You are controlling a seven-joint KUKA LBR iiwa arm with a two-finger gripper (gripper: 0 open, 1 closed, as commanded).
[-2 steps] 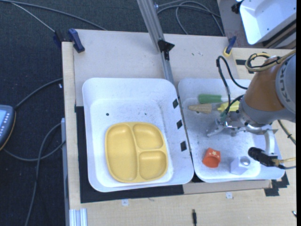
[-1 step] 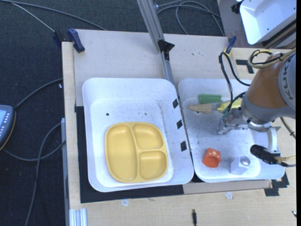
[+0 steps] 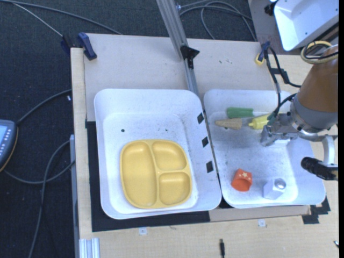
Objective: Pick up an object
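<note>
In the right bin [image 3: 252, 198] lie a green cylinder [image 3: 239, 113], a tan stick [image 3: 229, 124] and a small yellow piece [image 3: 258, 123] close together near the far wall. An orange cup [image 3: 242, 180] and a grey block [image 3: 274, 188] sit near the front wall. My gripper [image 3: 270, 135] hangs low over the bin's right part, just right of and slightly nearer than the yellow piece. The arm's orange band [image 3: 321, 87] rises above it. I see nothing held.
The left bin [image 3: 107, 112] holds a yellow divided plate [image 3: 156, 173]. A metal pole [image 3: 173, 20] slants down to the seam between the bins. Cables [image 3: 279, 74] run along the right bin's far right corner. Bare bench lies behind the bins.
</note>
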